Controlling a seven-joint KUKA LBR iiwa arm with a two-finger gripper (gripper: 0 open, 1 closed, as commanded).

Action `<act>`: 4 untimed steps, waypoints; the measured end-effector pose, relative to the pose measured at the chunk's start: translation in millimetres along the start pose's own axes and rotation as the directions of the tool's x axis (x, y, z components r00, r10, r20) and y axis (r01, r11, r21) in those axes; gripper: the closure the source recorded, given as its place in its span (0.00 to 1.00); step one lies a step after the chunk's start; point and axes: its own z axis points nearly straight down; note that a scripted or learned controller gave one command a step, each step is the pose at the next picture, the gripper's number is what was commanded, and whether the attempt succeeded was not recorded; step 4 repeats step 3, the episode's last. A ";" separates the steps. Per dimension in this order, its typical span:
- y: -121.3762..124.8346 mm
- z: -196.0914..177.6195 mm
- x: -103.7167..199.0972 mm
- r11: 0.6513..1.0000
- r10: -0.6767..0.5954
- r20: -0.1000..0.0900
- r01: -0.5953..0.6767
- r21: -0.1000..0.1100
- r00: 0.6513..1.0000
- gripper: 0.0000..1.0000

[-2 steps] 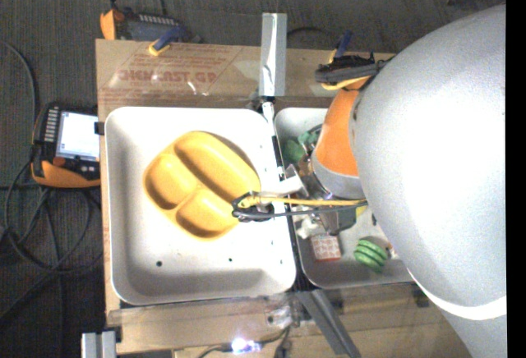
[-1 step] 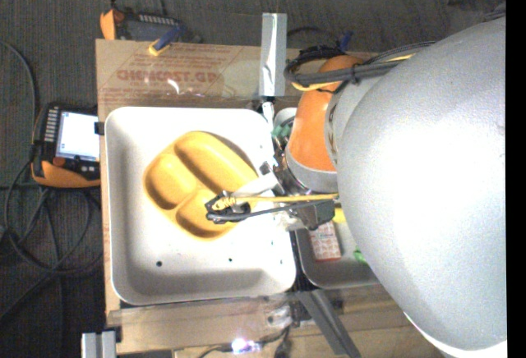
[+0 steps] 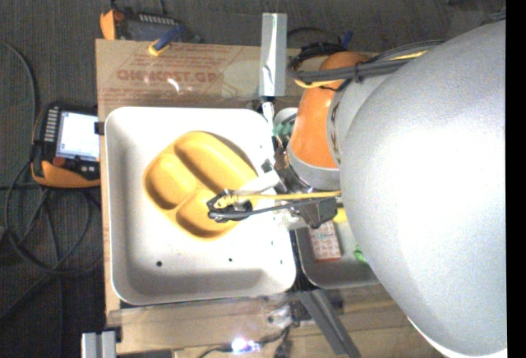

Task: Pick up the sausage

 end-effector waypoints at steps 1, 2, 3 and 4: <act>-0.3 -7.4 -0.2 1.000 -0.006 0.005 0.006 0.001 1.000 1.00; 99.7 -6.3 -18.0 0.990 0.140 -0.006 -0.140 -0.003 0.990 1.00; 18.4 27.7 -5.1 0.993 -0.117 -0.006 0.117 -0.001 0.993 1.00; 18.4 27.7 -5.1 0.993 -0.117 -0.006 0.117 -0.001 0.993 1.00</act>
